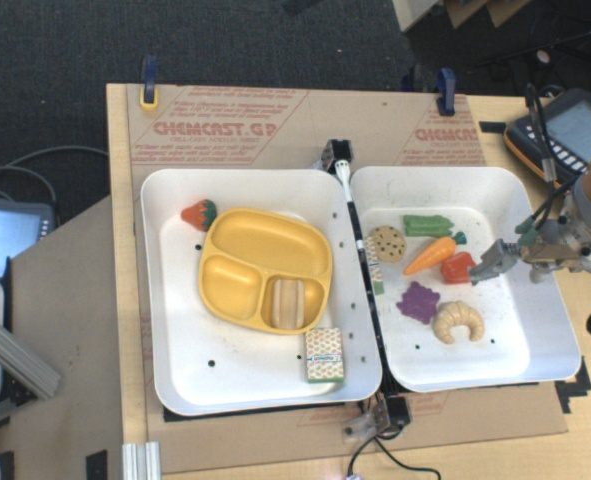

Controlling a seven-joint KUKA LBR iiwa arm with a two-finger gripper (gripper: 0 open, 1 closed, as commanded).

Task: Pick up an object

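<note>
Red pepper (457,267) sits in the right bin (515,363), just beside the carrot (430,255), and the gripper (487,266) is right at its edge, reaching in low from the right with the arm almost level. Whether the gripper is parted or closed, I cannot tell. Near them lie a croissant (458,321), a purple piece (417,302), a cookie (385,242) and a green piece (429,225). The left bin (165,268) holds a yellow divided plate (265,269), a strawberry (200,214) and a small box (324,354). Both bins rest on a brown board (225,128), dark carpet (125,18) behind.
</note>
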